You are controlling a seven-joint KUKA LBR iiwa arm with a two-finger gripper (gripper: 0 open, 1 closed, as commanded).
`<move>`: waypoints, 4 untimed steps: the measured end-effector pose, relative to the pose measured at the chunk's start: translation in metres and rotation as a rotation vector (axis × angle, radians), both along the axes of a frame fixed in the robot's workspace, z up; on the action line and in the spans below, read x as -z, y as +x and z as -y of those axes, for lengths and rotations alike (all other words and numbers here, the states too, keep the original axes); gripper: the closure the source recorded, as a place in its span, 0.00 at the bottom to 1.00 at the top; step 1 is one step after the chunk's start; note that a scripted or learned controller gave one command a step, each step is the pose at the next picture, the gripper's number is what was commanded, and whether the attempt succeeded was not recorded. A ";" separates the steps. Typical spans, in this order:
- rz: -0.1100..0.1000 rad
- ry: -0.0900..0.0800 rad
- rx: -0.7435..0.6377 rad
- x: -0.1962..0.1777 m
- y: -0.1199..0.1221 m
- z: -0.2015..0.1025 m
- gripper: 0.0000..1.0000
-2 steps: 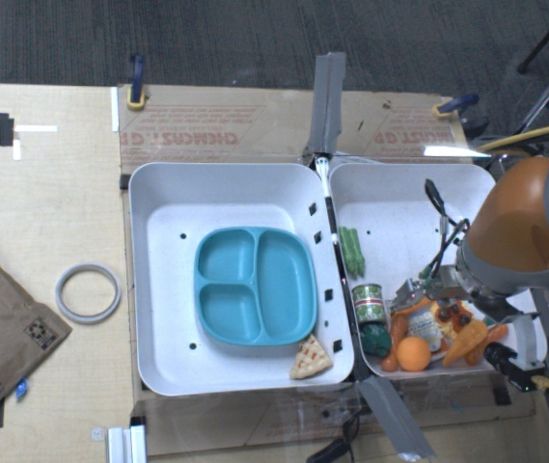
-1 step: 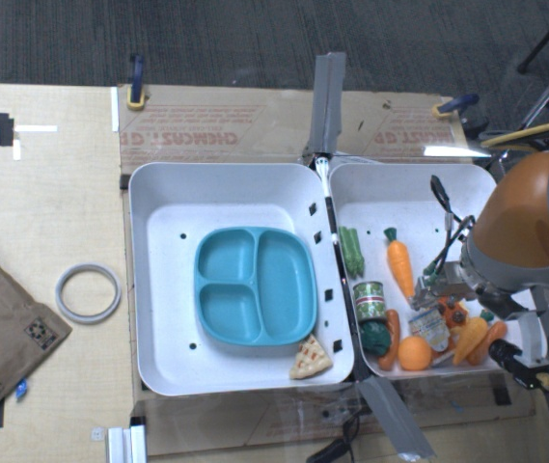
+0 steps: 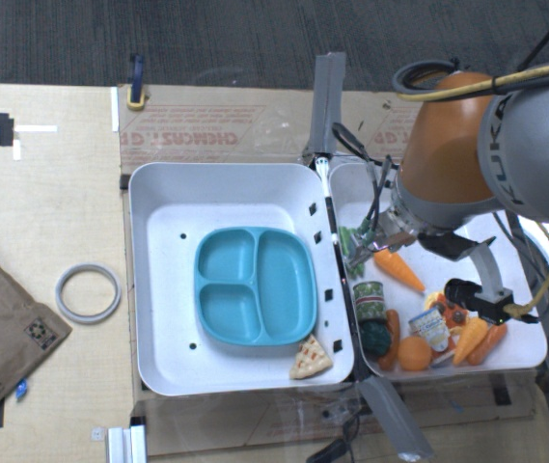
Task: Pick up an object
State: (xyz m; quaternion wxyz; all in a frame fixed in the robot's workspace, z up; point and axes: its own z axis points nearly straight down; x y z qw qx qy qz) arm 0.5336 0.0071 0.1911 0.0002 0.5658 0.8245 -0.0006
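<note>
carrot [image 3: 398,269] below gripper [image 3: 374,241], tip pointing lower right

Bright even overhead light, soft shadows, sharp.

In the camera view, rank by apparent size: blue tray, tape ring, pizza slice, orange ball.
Largest to smallest:
1. blue tray
2. tape ring
3. pizza slice and orange ball look about alike; unranked.

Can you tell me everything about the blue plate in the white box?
The blue plate is a light blue tray, plastic by its look, with rounded corners and three sections: two small ones on the left, one long one on the right. It lies flat in the left bin. A pizza slice toy sits at its lower right corner.
</note>
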 end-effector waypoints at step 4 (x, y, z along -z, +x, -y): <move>-0.002 0.000 0.014 0.000 0.004 0.064 0.00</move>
